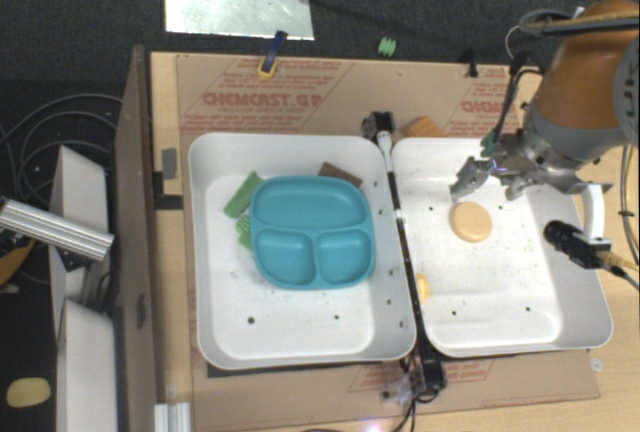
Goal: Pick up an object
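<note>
From my station I see the gripper (492,178) hanging over the right bin (560,325), its metal fingers spread apart with nothing between them. Just below it lies a smooth, round tan disc (471,221) on the bin's speckled white floor. In the left bin (225,320) sits a glossy blue sectioned plate (310,231), a flat green piece (240,195) poking out beside it.
</note>
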